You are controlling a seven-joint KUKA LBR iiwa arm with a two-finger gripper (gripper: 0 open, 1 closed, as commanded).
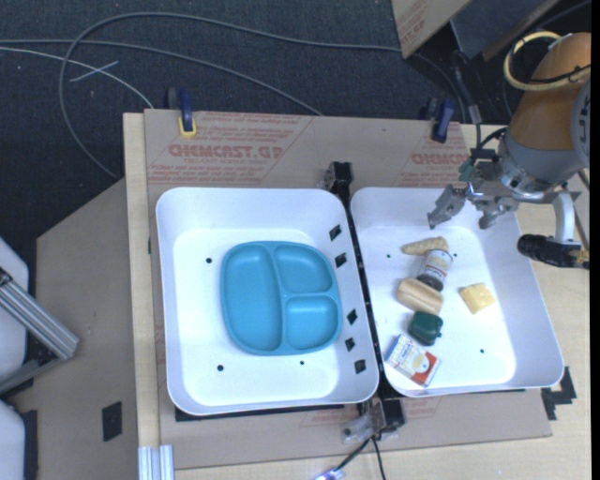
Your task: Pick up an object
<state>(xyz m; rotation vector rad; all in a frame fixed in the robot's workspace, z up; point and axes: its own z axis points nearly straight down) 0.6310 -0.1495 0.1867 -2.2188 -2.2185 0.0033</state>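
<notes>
My gripper (pixel 463 217): fingers spread, holding nothing.
Nearest target: pale tan curved plastic piece (pixel 426 247); likely light, rigid, smooth.
Hold: across its narrow middle.

Dark blue-black carpet floor (pixel 75 122), crossed by thin pale cables (pixel 94 66). Beige bench top (pixel 84 272) under a brown printed cardboard sheet (pixel 253 141), held by blue clamps (pixel 187 111) at its far edge. Cardboard box corner (pixel 422 23) at top. Even, soft lighting.
</notes>
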